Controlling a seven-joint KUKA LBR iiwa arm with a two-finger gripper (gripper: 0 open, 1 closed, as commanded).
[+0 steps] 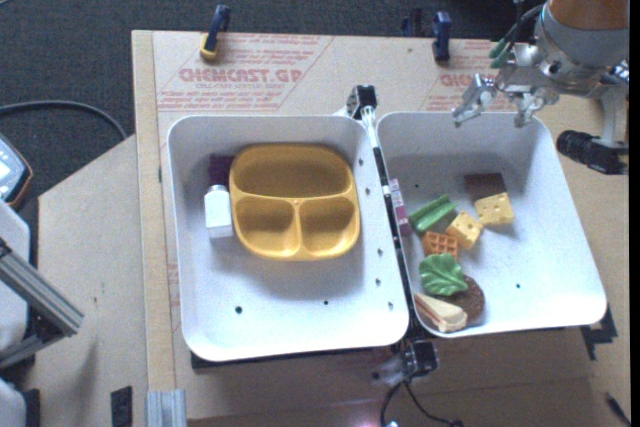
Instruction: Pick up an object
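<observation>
The right bin [540, 265] holds several toy foods: a brown block [485, 183], a yellow cheese wedge [494, 209], a green pod [432, 212], a waffle piece [439, 243], a yellow cube [464, 230], a green leaf [442, 273] on a brown disc [470, 299], and a sandwich wedge [441, 313]. My gripper [497, 105] hangs above the far rim of the right bin, open, with nothing between its fingers. It is well above and behind the foods.
The left bin [190, 295] holds a yellow divided tray [294, 200], a small white bottle [218, 211] and a dark purple item [221, 165] at the tray's left. Clamps [213, 33] stand on the board's far edge. Cables lie on the dark floor.
</observation>
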